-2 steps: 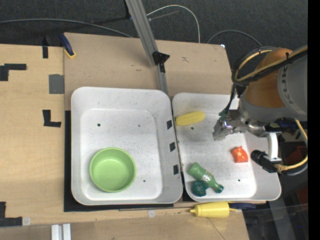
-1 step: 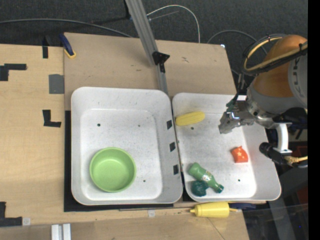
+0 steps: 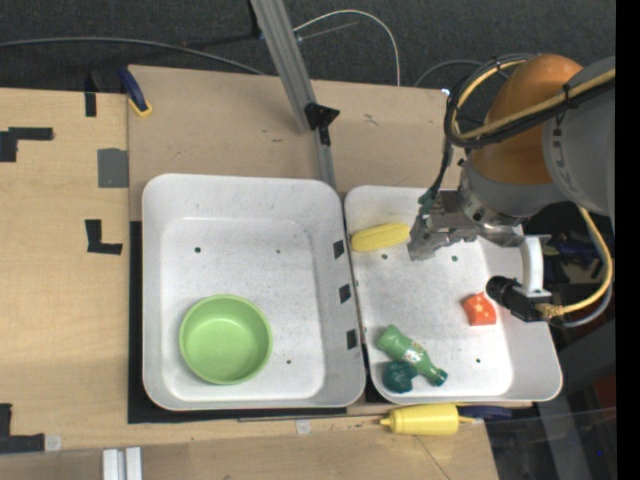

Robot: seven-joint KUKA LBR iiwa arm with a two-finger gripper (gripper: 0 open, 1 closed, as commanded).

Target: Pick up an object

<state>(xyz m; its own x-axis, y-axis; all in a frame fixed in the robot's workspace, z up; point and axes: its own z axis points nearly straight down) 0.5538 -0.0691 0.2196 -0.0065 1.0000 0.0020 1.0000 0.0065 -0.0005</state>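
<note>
While the gripper (image 3: 432,236) hangs over the right bin (image 3: 520,368), just beside the yellow corn cob (image 3: 380,236) at that bin's upper left, whether its fingers are spread or closed cannot be told. An orange block (image 3: 480,310) and a green bottle (image 3: 410,350) lie nearer the front. A green bowl (image 3: 226,338) sits in the left bin (image 3: 240,200).
</note>
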